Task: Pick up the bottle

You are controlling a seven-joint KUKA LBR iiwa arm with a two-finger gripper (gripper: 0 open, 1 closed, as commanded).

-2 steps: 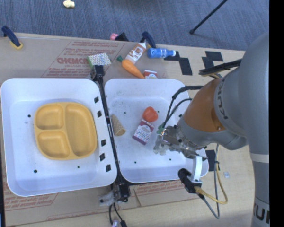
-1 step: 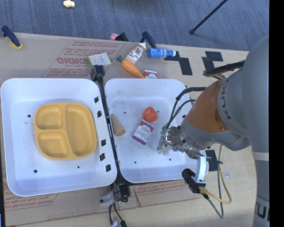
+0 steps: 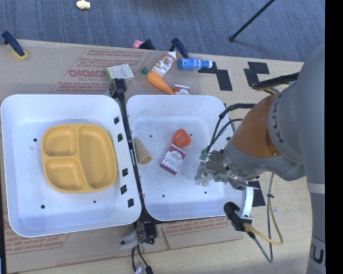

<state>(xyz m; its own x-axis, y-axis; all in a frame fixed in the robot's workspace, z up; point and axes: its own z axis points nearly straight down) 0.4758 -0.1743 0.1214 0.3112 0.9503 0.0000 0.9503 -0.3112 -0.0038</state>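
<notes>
A small bottle [image 3: 175,153] with a red cap and a pink-and-white label lies on its side in the middle of the right bin [image 3: 217,104], cap pointing to the far side. My gripper [image 3: 204,173] hovers low over the bin's right part, a short way right of and nearer than the bottle, not touching it. The grey arm with its orange band [image 3: 257,133] reaches in from the right and hides the bin's right rim.
A tan cone [image 3: 142,150] lies at the right bin's left wall. A yellow divided plate [image 3: 79,156] sits in the left bin [image 3: 11,153]. Behind the bins lie a carrot [image 3: 159,83], a white bottle [image 3: 164,63], a blue bottle [image 3: 191,64] and a checkered box [image 3: 120,72].
</notes>
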